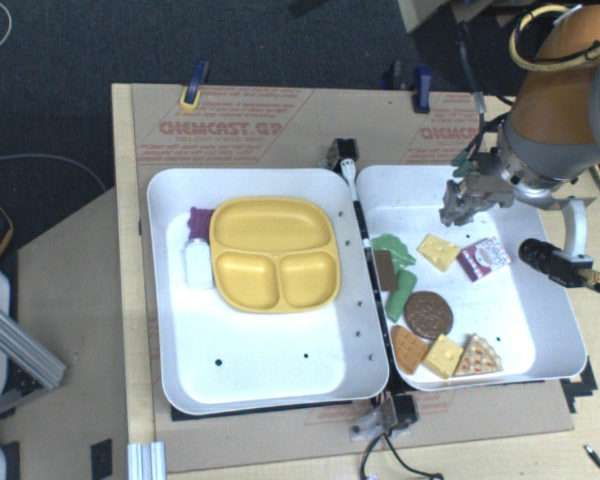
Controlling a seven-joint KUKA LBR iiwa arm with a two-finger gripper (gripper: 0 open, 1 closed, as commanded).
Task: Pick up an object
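Where tool hovers over right bin, tips unclear

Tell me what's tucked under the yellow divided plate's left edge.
A purple item and a white item poke out from beneath the yellow divided plate; their covered parts can't be identified.

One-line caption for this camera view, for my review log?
KUKA arm's hand hovers over the right bin of toy food, above the cheese wedge; a yellow divided plate sits in the left bin.
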